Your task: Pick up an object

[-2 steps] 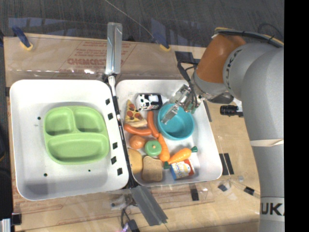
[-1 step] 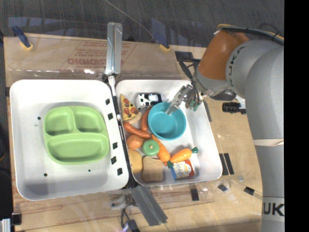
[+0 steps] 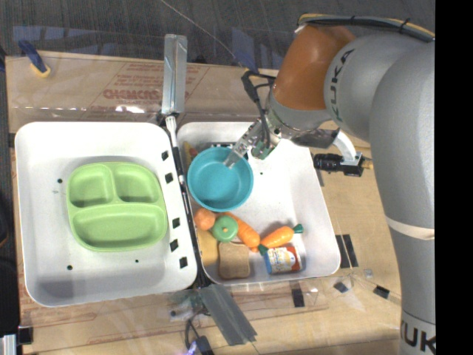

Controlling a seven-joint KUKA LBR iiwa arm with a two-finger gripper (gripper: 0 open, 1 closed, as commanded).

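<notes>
Near frame centre, blue bowl [image 3: 219,179] sits tilted at upper left of right bin [image 3: 319,198], rim against divider between bins. Gripper [image 3: 247,149] at bowl's upper right rim, one finger over the rim; grip state cannot tell. Below bowl, crowded: orange carrots [image 3: 278,236], green-topped piece [image 3: 224,230], brown bread slice [image 3: 234,260], small can [image 3: 284,259] along bin's lower edge. Open floor at bin's right side. Left bin [image 3: 37,198] holds green divided plate [image 3: 117,205], bare margins all round it.
</notes>
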